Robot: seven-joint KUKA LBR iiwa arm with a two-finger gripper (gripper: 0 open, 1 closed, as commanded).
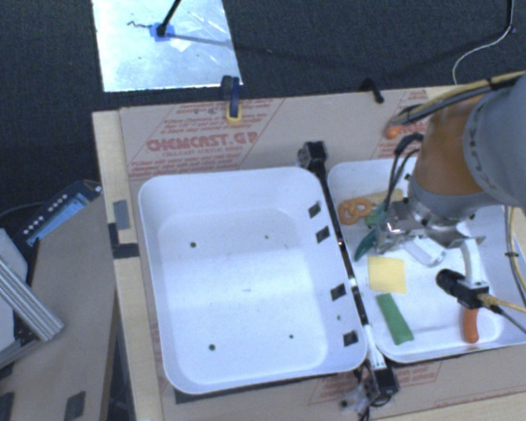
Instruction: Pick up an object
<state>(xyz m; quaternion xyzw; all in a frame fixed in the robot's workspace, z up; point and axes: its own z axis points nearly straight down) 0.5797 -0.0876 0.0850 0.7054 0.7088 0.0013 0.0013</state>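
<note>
In the right bin (446,348), my gripper (390,235) is low over the upper left part, coming in from the right. A yellow square block (388,274) lies just below it. Close against the gripper's left side is a small dark green thing (373,240); I cannot see whether it is held. Above them, near the bin's back wall, lies an orange pretzel-shaped piece (356,209). A green stick (395,317) rests near the front wall, and an orange carrot-like piece (469,325) lies at the front right.
The left bin (242,273) stands beside the right one, with a black divider strip (340,243) between them. An orange thing (394,130) lies on the cardboard behind the right bin. The arm covers the right bin's back right part.
</note>
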